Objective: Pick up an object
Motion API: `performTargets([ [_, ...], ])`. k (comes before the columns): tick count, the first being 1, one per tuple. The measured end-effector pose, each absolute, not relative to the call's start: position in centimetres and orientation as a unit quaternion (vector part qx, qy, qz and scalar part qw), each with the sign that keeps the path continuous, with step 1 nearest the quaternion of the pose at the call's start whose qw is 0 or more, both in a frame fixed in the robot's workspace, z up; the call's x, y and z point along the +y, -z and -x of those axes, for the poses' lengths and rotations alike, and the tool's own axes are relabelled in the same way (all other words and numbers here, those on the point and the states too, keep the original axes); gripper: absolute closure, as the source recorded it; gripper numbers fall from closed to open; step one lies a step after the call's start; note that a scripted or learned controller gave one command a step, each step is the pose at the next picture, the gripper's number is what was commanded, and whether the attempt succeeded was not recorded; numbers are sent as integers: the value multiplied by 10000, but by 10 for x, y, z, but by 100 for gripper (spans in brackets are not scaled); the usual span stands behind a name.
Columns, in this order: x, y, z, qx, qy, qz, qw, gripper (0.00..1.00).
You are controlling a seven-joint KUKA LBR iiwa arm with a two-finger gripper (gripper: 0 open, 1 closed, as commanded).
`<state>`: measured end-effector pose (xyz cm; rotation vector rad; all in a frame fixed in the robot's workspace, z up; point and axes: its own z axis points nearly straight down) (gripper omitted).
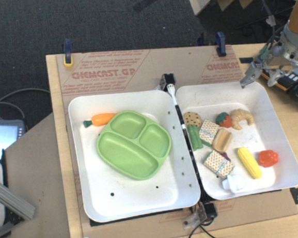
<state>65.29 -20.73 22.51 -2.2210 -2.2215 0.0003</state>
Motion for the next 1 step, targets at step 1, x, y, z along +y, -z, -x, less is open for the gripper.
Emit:
performTargets([
  [1, -183, -78, -587, -7068, -23, 7074, 57, 0],
])
